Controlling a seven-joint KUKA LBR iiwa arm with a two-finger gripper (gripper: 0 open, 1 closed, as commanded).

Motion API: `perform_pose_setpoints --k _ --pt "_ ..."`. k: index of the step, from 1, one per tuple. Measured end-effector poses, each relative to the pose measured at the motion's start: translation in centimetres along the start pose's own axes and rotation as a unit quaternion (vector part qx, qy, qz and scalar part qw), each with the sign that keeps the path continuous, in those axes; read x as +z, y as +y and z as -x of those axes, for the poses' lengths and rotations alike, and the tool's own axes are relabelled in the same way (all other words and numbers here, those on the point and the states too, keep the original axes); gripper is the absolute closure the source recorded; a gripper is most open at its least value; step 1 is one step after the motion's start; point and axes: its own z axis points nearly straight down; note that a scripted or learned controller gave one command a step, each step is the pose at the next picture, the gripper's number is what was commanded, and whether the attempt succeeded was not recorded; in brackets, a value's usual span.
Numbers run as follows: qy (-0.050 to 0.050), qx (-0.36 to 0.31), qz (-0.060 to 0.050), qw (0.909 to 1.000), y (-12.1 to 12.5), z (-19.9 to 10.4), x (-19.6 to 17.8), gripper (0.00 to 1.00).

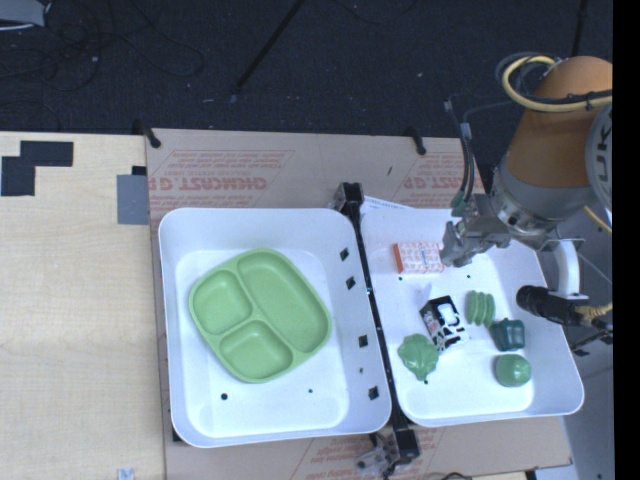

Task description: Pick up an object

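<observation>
1. Gripper [452,251] is hanging over the right bin [560,400], near its top edge, and I am watching it from far away. I cannot tell what state it is in, because it is small and dark from up here.

2. I am looking at the little red and white box [416,257]. It is lying flat on the bin floor, just beside the gripper, at the gripper's nine o'clock. Nothing is being held right now.

3. I am guessing the box is light and stiff, like thin card. It may be a bit slippery, and it may squash if squeezed too hard. I am thinking the best hold is across its short sides, from straight above.

4. I am also seeing other small things lower in the same bin: a black and white block [443,321] at the gripper's six o'clock, a pale green ribbed piece [480,308], a dark green piece [507,334], a round green piece [511,370], and a green lumpy piece [417,354]. These look like toys, so I think they are light too. The round ones may roll away.

5. I am seeing a green divided plate [260,313] lying in the left bin [180,268], well apart from the gripper, at its eight o'clock. It looks wide and hard to pinch.
</observation>
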Motion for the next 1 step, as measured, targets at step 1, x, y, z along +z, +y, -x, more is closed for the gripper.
perform_pose_setpoints --k 1 --pt "0.000 0.000 0.000 1.0000 -1.39 -4.97 1.51 1.00"
